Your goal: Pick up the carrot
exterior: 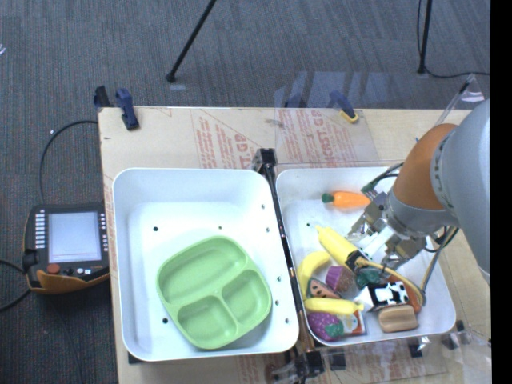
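The carrot (347,200) is orange with a small green top. It lies flat near the back wall of the right bin (298,184), pointing right. My gripper (373,248) hangs over the middle of that bin, to the right of and nearer than the carrot, a short gap away. It sits just above a yellow corn cob (338,246) and a dark teal toy (370,277). Nothing of the carrot lies within the gripper. The grey wrist and orange band (418,176) stand to the carrot's right.
Toy food crowds the right bin's front half: bananas (331,304), purple grapes (324,325), a black-and-white block (389,294) and a brown bread piece (398,318). The left bin (132,214) holds a green divided plate (214,290). A teach pendant (69,243) lies left of the bench.
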Action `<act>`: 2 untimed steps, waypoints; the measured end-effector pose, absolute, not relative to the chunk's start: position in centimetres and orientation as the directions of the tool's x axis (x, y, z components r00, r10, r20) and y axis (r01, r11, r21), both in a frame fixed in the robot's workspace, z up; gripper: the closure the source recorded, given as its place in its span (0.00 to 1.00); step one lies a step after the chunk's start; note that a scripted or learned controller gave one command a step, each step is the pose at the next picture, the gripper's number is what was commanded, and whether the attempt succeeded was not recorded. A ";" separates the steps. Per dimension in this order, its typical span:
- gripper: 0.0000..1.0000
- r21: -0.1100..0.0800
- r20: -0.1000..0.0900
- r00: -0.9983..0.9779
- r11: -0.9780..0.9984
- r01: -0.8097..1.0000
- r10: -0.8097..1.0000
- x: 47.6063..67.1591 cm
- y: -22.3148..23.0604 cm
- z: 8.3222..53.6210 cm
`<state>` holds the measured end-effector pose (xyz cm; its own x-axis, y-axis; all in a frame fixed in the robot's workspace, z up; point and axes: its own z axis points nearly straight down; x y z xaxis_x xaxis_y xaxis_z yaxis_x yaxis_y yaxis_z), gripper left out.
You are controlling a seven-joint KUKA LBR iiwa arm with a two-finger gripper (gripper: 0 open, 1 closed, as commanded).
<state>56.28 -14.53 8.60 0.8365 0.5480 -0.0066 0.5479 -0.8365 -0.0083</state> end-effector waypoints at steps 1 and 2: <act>0.00 -0.008 -0.003 0.915 -0.915 0.404 0.404 62.6 -13.1 8.9; 0.00 -0.007 -0.001 0.958 -0.958 0.286 0.286 56.5 -10.0 8.7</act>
